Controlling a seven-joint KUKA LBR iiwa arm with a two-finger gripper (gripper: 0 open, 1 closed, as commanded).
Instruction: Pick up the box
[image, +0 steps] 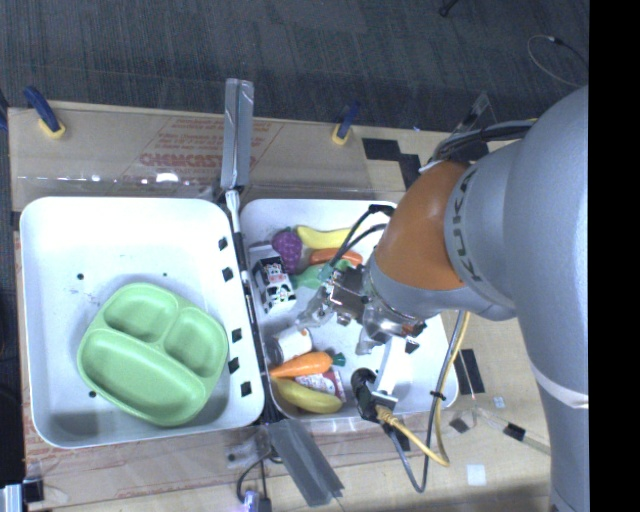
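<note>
The box (273, 283) is small, black and white with a printed picture, and lies near the left wall of the right bin (440, 385). My gripper (328, 300) hangs low over the middle of that bin, just right of the box and a little nearer the camera. Its metal tip is partly hidden under the orange wrist band (425, 240). Nothing shows held in it. The box rests apart from the gripper, among the other items.
In the right bin lie purple grapes (287, 245), a yellow banana (325, 238), a carrot (300, 365), a second banana (305, 398) and a white item (293, 343). The left bin (60, 240) holds a green divided plate (152, 350). A ridge (245, 300) separates the bins.
</note>
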